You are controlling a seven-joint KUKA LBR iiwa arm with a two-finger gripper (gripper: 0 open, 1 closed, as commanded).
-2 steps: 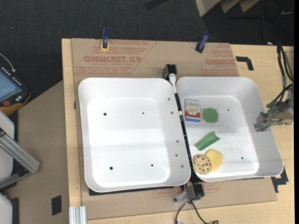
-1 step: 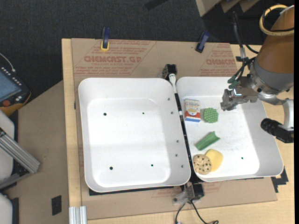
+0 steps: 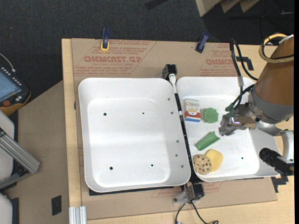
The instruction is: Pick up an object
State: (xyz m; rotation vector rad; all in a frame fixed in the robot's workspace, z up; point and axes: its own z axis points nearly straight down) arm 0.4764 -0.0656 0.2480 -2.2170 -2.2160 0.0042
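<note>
The right bin [image 3: 243, 164] holds a small white and blue carton [image 3: 192, 110], a bumpy green ball [image 3: 210, 115], a green stick-shaped piece [image 3: 206, 141], a yellow piece [image 3: 216, 157] and a round brown cookie [image 3: 202, 163]. My gripper [image 3: 227, 126] hangs over the middle of this bin, just right of the green ball and up-right of the green stick. Nothing shows between its fingers.
The left bin [image 3: 93, 139] lies beside the right one, with a black divider [image 3: 180, 120] between them. Both rest on a cardboard sheet [image 3: 140, 55] held by clamps [image 3: 105, 40] at the back. A cable [image 3: 238, 69] hangs by the arm.
</note>
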